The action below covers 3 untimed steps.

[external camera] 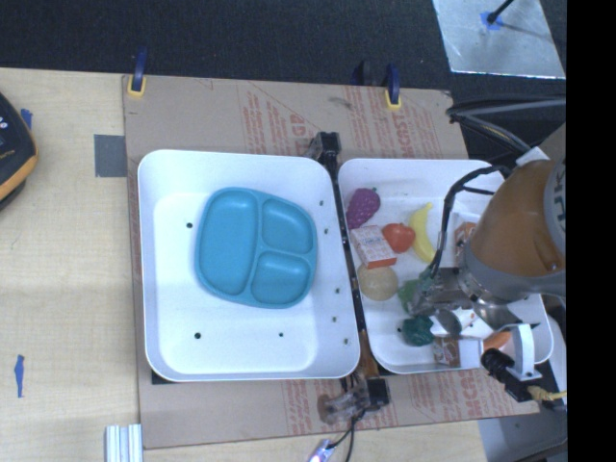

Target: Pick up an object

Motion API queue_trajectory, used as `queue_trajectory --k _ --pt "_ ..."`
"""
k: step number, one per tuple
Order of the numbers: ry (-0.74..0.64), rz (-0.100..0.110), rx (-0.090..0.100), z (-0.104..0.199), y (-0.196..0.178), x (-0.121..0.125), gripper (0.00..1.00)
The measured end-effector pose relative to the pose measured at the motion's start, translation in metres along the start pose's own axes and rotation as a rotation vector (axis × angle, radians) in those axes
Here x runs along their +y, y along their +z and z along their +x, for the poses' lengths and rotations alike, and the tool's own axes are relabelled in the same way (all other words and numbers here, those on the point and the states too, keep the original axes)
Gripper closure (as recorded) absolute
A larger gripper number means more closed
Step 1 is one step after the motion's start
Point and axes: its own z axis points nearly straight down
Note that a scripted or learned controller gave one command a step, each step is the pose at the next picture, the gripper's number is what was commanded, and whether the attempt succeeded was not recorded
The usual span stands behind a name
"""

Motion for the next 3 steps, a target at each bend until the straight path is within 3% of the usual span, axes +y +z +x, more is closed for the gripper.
queue_trajectory --k 1,2,3 --pt "0.006 -0.007 0.001 0.074 -0.173 0.02 1.0" --pt "0.006 -0.005 0.001 0.074 -0.173 0.02 0.0" --pt "0.008 -0.005 0.0 0.003 -0.115 0.039 0.0"
